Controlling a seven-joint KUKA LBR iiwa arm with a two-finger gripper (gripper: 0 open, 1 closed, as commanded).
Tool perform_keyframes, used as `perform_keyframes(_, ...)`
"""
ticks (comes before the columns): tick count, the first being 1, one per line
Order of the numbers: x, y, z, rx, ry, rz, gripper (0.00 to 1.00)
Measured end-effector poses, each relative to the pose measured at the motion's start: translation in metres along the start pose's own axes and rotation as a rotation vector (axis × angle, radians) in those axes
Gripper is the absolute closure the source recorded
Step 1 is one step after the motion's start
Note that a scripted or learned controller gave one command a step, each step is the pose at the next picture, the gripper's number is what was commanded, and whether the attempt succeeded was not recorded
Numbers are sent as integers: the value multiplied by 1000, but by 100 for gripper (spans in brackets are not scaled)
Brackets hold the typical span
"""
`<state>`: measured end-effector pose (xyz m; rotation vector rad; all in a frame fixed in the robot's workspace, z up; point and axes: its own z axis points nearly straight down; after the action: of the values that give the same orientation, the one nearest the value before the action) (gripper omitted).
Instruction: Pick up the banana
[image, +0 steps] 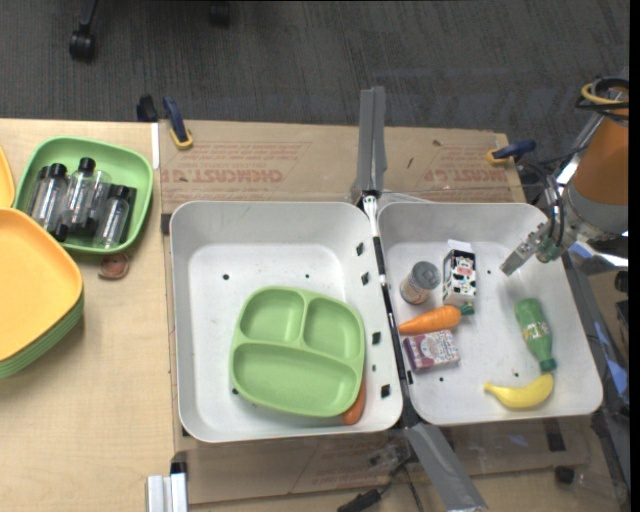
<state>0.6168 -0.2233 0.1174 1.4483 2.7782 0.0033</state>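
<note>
- The banana (520, 393) is seen lying at the lower right of the frame, on the floor of the right-hand bin (592, 370), near that bin's lower edge and untouched.
- The claw (528, 251) is held at the right of the frame, over the upper right part of the same bin, well apart from the banana; whether it is apart or together cannot be told from this view, and nothing is seen clamped in it.
- Between the claw and the banana a green bottle (535, 333) is laid, its lower end just above the fruit.
- Further left in the same bin a carrot (431, 321), a small carton (460, 275), a tin (420, 281) and a pink packet (432, 349) are gathered, all well clear of the banana.
- The left-hand bin (200, 300) is occupied by a green divided plate (298, 350).
- The task is judged to be at its opening: no grasp has been made and no lift begun.
- What is left, by this reading: the claw is to be brought down the frame past the bottle, lowered over the banana, closed on it and raised.
</note>
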Motion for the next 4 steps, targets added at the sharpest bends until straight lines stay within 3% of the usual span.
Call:
perform_keyframes(1, -19, 30, -56, 5, 2, 380, 100)
perform_keyframes(2, 62, 65, 14, 3, 1, 239, 100)
perform_keyframes(3, 42, 61, -65, 7, 3, 499, 100)
perform_keyframes(4, 34, 76, -81, 10, 2, 852, 100)
